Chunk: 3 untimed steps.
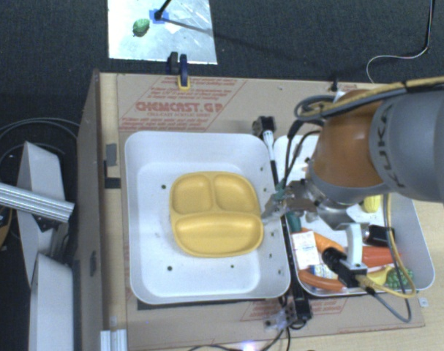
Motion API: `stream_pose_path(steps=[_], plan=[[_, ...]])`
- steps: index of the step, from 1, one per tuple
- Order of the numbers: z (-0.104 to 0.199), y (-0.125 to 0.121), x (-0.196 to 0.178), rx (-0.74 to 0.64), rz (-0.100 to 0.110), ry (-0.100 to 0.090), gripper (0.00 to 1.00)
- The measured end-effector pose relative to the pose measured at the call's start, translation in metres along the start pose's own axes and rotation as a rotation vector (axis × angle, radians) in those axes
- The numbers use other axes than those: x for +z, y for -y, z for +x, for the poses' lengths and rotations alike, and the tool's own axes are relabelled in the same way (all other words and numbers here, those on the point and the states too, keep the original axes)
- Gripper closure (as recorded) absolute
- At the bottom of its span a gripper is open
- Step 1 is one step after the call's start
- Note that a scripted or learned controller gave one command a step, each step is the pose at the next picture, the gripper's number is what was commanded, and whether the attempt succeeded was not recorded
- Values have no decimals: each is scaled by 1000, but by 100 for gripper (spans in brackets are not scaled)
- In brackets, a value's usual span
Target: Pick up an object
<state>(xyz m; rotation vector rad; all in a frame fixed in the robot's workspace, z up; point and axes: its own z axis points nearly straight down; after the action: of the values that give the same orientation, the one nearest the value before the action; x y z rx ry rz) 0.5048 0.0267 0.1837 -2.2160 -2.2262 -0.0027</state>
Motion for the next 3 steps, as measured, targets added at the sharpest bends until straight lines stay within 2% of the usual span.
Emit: stream_pose_path(steps=[1,2,3], plan=[[-80,-27,-1,5,-1,3,0],[-152,-78,73,5,2,3,0],[-213,-158,103,-1,24,-2,0]])
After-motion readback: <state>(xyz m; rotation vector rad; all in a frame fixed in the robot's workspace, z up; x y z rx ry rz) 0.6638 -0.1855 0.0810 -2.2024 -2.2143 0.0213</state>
